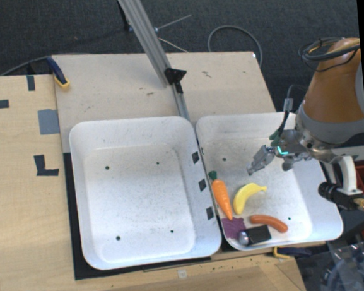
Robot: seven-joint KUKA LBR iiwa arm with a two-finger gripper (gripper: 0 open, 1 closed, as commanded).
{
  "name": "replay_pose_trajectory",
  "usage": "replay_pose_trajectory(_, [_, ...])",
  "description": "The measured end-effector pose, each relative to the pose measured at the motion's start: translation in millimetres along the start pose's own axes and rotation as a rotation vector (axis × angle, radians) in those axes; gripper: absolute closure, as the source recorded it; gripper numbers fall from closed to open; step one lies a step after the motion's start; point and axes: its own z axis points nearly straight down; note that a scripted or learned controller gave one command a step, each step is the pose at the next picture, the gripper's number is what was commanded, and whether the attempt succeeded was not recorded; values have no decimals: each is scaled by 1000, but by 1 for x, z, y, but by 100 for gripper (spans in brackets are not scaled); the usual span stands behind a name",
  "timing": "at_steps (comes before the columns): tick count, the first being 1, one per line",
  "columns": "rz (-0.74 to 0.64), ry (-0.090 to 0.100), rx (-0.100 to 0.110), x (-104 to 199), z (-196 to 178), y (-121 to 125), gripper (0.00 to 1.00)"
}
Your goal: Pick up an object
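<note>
Gripper sits over the right bin, in its upper-middle part, reaching in from the right at the end of the grey wrist with the orange band behind it. Finger state — cannot tell; the tip is small and blurred against the white floor. Nothing visible in its grasp.

Nearest object: the yellow banana, lying just below and slightly left of the gripper, apart from it. Left of the banana, the orange carrot lies roughly lengthwise beside the bin's left wall, green top pointing up the frame. Below the carrot, a purple item — shape unclear. Touching or just beside that, a black block with a small grey round piece at its left end. To the right of the block, a reddish sausage-like object lies at a slant near the bin's lower edge.

Left bin — white, no objects noted in it.

Progress, as judged: the pick is not yet done. All candidate objects rest on the bin floor, clustered in the lower-left of the right bin. Remaining — descend on one of them (the banana looks closest), close, lift.
</note>
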Motion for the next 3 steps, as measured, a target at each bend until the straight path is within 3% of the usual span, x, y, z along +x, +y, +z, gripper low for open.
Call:
replay_pose_trajectory(1, [0,0,-3,0,-2,0,0])
replay_pose_trajectory(3, [1,0,4,-8,122,1,0])
